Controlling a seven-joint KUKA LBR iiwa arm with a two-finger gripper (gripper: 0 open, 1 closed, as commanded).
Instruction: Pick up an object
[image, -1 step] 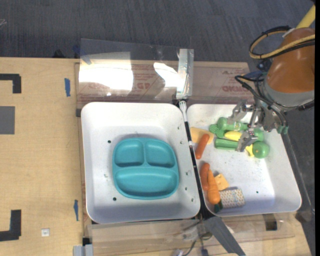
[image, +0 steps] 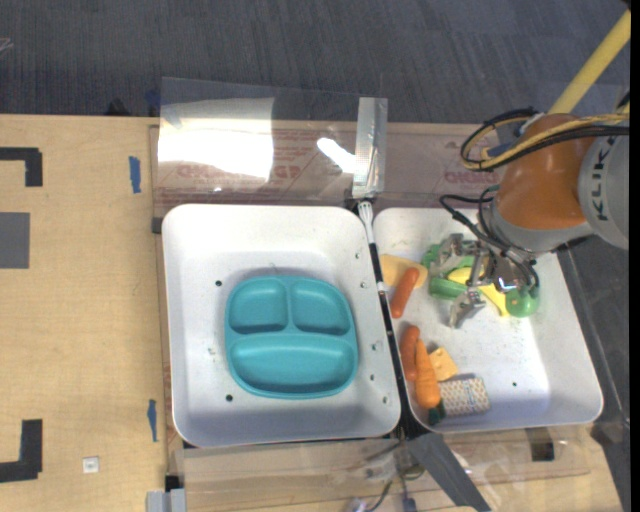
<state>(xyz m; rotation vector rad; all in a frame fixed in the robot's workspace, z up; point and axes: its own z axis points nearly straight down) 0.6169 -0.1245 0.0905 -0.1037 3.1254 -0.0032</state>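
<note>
Pincer (image: 478, 292), fingers' spread indiscernible, over green-yellow toys (image: 450, 275); hot dog (image: 405, 290) to its left.

Robotics laboratory test bench. The setting was indicated by a plywood bench (image: 70, 300) marked with black tape corners (image: 28, 165) and blue tape tabs (image: 134, 174), two shallow white bins (image: 190, 240) set side by side, a clear plastic sheet (image: 260, 150) taped behind them, and an industrial arm (image: 560, 185) with exposed yellow and black cabling (image: 500, 135). Toy food (image: 425, 375) and a teal divided plate (image: 290, 335) served as test items over grey carpet (image: 300, 50).
</note>
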